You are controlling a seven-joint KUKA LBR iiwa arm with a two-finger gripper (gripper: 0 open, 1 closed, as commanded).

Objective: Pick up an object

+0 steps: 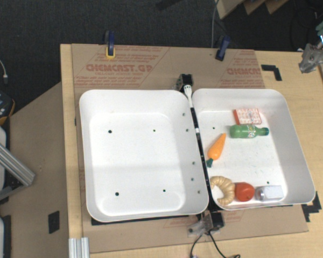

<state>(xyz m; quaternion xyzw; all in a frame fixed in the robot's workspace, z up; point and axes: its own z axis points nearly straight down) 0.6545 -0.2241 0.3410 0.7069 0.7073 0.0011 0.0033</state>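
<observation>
Seen from above at a slant, two shallow white bins sit side by side on a brown board printed with red lettering. Blue clamps grip the board's far edge, one at 11 o'clock and one at 1 o'clock. The left bin shows a white floor with a few small black dots. The right bin holds six small things. A flat red-patterned box lies toward the bin's 12 o'clock. Just beside it, at its 6 o'clock, a green bottle lies on its side with its cap pointing to 3 o'clock. An orange carrot lies tilted near the bin's 9 o'clock wall, close to where the two bins meet. Along the near wall, from 7 to 5 o'clock, sit a curled beige pastry, a red ball touching it, and a small silver object just beside the ball. At the picture's 2 o'clock edge, outside the bins and well apart from everything in them, a grey metal gripper hangs; whether it is spread or pressed together cannot be told, and nothing is seen in it.
</observation>
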